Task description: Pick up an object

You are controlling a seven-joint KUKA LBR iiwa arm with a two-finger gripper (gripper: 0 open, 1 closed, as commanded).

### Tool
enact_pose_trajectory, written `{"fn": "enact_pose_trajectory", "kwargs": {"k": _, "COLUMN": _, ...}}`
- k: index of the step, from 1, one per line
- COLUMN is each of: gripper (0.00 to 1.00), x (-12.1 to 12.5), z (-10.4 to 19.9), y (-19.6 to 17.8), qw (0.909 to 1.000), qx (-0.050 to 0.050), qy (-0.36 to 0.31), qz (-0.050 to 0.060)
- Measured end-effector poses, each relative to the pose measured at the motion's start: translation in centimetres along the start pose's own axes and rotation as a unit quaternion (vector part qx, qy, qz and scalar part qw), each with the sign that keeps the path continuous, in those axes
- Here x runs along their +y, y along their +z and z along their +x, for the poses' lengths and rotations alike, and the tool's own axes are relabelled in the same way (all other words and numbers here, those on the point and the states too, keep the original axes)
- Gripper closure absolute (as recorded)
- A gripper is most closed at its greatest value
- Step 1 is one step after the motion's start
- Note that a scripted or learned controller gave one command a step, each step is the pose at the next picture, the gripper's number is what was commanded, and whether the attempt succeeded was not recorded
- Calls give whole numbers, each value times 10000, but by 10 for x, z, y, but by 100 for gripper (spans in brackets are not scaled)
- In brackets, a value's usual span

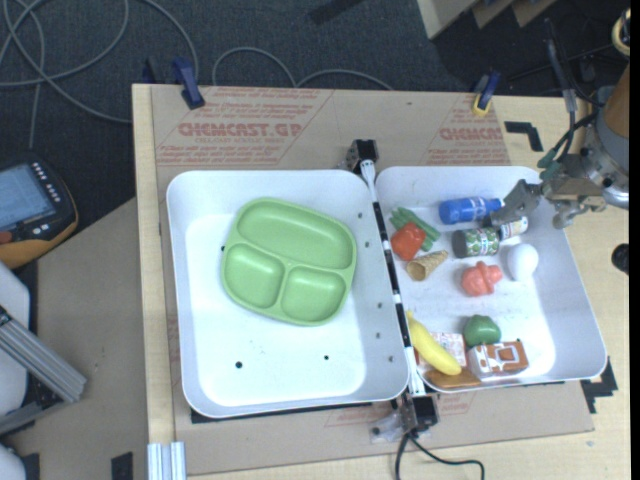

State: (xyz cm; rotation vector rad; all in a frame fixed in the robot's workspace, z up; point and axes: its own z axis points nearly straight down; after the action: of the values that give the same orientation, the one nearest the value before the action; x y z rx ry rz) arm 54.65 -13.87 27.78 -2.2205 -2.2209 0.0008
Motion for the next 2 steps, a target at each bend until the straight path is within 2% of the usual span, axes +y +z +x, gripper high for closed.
{"fn": "enact_pose_trajectory", "kwargs": {"k": 1, "gripper": 0, "x": 21, "z": 0, "y": 156, "qw": 10000, "qx": 3, "qy": 5, "qz": 10}}
{"fn": "enact_pose_trajectory", "kwargs": {"k": 2, "gripper": 0, "x": -6, "z": 7, "y": 194, "qw": 10000, "qx": 3, "qy": 4, "qz": 6}}
